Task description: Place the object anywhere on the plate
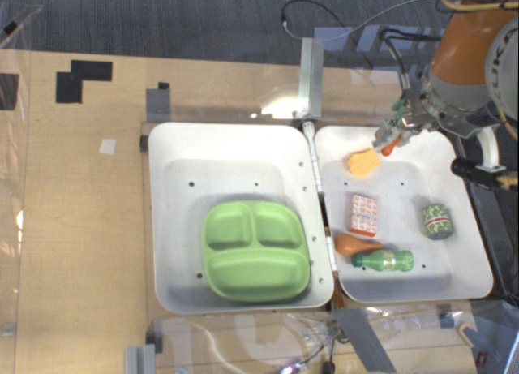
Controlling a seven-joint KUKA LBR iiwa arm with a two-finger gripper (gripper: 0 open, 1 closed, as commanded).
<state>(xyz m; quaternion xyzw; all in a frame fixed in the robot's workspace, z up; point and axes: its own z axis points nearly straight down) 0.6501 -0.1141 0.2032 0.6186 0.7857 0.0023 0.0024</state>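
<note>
My tool [391, 139] hovers over the right bin, grip state unclear; orange wedge [363, 163] just below-left awaits grasping, green plate [255, 252] far left

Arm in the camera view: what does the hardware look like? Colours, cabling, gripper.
The arm is grey with a broad orange band above the wrist. Thin cables loop off behind it. The gripper is small, metallic grey, with red and green bits near its tip.
</note>
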